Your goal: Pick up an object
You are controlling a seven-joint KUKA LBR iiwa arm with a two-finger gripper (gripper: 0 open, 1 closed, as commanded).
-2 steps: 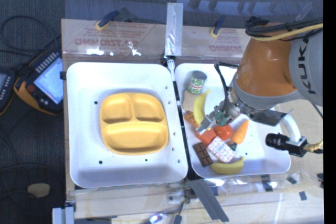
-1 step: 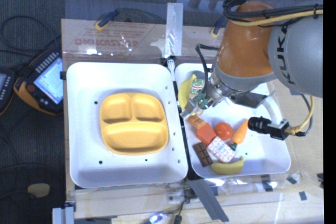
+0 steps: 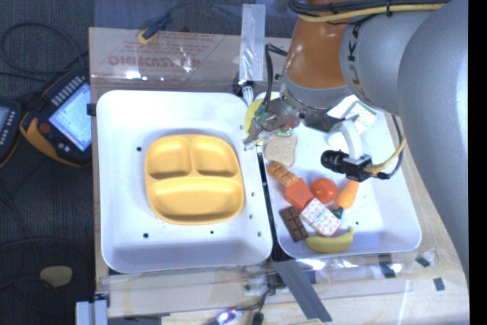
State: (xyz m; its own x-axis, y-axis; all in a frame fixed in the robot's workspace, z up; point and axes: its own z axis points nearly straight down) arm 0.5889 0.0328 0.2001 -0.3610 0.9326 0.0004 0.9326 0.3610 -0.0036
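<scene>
My gripper [image 3: 264, 124] hangs low over the far left corner of the right bin [image 3: 396, 228], close to the wall shared with the left bin. A yellow round item [image 3: 253, 109] peeks out just behind it. Directly in front of the gripper lies a tan bread slice [image 3: 281, 151]. Further forward sit an orange toy piece [image 3: 284, 176], a red block [image 3: 299, 194], a tomato [image 3: 324, 189], a carrot [image 3: 348, 195], a brown chocolate bar [image 3: 291, 223], a white speckled pack [image 3: 320, 218] and a banana [image 3: 332, 242]. The wrist hides whatever lies beneath it.
The left bin [image 3: 122, 224] holds a yellow divided plate [image 3: 195, 177]. A black cable fitting [image 3: 340, 161] hangs off the arm above the right bin. A white item [image 3: 358, 115] lies at the right bin's back. A handheld controller [image 3: 67, 122] rests off the bench at left.
</scene>
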